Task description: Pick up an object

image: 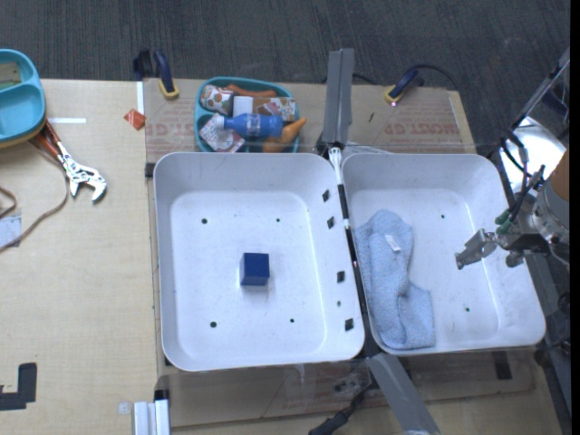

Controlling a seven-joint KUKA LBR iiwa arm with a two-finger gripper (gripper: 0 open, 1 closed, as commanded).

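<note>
Whether open or closed, I cannot tell: the gripper (pixel 489 246) hangs at the right bin's (pixel 435 172) right edge, a blue-grey cloth (pixel 394 279) along its left wall. A blue block (pixel 256 269) sits mid left bin (pixel 181 243).

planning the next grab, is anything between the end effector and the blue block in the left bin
Yes. The end effector hovers at the right bin's right side, while the blue block lies in the left bin. Between them lie the light blue towel and the two bins' adjoining rims.
</note>
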